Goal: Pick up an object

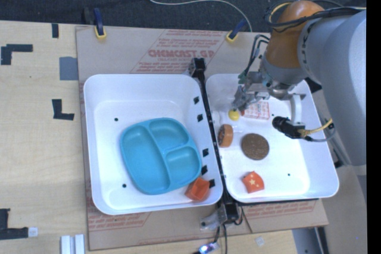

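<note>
Just beside end effector (243, 103): small round yellow ball (235, 115).

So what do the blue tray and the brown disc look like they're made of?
The blue divided tray looks like moulded plastic: uniform colour, smooth soft sheen, rounded compartment ridges. The brown disc looks matte and slightly grainy, possibly a toy burger patty in plastic or foam; the view can't settle which.
</note>
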Controlling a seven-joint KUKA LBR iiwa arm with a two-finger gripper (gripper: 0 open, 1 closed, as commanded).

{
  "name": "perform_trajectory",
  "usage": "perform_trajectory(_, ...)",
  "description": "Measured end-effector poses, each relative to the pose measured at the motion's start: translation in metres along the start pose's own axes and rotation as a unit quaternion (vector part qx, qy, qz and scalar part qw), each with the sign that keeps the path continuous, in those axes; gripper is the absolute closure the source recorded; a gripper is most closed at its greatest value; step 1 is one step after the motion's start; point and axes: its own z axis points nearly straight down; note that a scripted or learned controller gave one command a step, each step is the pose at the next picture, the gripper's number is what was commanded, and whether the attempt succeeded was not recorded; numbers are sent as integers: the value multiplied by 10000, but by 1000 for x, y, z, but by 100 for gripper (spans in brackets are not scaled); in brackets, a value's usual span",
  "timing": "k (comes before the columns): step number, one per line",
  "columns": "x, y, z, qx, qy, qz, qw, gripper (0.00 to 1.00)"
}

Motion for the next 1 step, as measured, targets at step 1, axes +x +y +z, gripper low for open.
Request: perform_trajectory(1,6,5,-45,-26,2,4,10000,100)
